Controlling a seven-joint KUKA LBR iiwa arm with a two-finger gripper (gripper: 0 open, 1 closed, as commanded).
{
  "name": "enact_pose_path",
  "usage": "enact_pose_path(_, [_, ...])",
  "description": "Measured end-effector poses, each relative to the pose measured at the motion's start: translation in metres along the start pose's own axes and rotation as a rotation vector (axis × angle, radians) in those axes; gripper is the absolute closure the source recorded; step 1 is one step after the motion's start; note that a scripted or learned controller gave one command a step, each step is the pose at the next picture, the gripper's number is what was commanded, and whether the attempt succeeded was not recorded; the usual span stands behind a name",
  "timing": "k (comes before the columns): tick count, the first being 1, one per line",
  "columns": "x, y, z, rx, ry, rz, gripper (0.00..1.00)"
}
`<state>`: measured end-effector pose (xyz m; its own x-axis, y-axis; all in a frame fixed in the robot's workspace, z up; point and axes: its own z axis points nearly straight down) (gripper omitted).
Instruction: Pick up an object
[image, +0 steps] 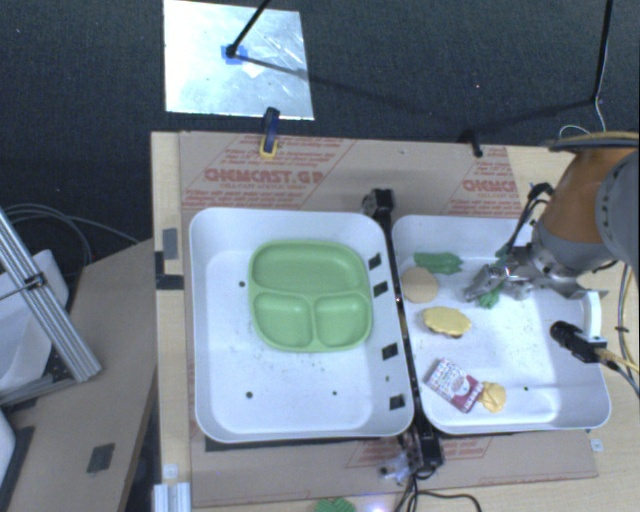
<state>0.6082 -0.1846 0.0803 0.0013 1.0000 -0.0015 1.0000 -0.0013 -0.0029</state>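
My gripper (488, 286) is low over the right bin (585, 405), in its upper middle, at the end of the grey arm that reaches in from the right. A small green piece (488, 298) lies right at the gripper's tip, partly hidden by it. To its left lie a green leafy item (438, 262) and a round beige cookie (420, 286). A yellow food piece (446, 321) sits below them. Near the bin's front edge are a red and white packet (453, 385) and a small yellow item (492, 397).
The left bin (215, 400) bears a green divided plate (308, 296). A black divider with clips (392, 300) runs between the bins. A black part of the arm (575, 342) hangs over the right bin's right side. Cables run along the far right.
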Motion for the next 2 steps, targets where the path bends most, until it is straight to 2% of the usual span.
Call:
enact_pose_path(1, [0.001, 0.003, -0.017, -0.009, -0.001, -0.004, 1.0])
enact_pose_path(2, [0.05, 0.05, -0.013, 0.013, 0.001, -0.005, 1.0])
